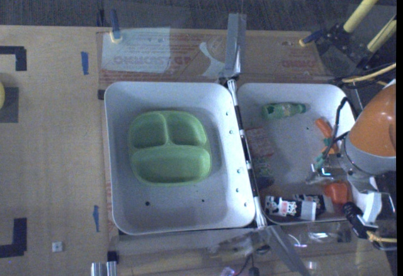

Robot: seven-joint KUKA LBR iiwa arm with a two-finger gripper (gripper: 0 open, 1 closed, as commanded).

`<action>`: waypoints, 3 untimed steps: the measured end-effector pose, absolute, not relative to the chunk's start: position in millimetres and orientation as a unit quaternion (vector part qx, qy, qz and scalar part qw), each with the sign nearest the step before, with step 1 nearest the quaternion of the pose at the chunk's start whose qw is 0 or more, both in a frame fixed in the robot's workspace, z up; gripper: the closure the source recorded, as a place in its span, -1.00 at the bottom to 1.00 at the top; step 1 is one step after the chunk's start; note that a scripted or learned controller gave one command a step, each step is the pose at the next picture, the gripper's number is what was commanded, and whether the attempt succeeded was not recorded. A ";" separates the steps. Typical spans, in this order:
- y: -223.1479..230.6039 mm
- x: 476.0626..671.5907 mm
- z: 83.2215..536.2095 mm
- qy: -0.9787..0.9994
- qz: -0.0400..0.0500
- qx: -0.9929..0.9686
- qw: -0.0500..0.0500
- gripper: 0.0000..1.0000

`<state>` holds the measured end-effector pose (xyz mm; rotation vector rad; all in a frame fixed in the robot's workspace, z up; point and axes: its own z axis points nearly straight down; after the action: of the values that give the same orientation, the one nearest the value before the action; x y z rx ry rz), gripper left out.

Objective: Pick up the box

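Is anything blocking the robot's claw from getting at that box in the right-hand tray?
Nothing visible does. The box lies along the near wall of the right bin, and the gripper hangs just beyond it, with bare bin floor between.

Arm [378, 133] cut by right edge

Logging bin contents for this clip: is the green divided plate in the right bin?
No. The green divided plate lies in the left bin, while the right bin holds a green bottle and other small items.
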<state>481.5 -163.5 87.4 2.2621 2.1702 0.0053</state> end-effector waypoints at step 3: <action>-95.3 481.9 97.4 0.710 0.002 0.704 0.005 1.00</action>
<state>481.9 -95.3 97.4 2.2052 2.2240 0.0066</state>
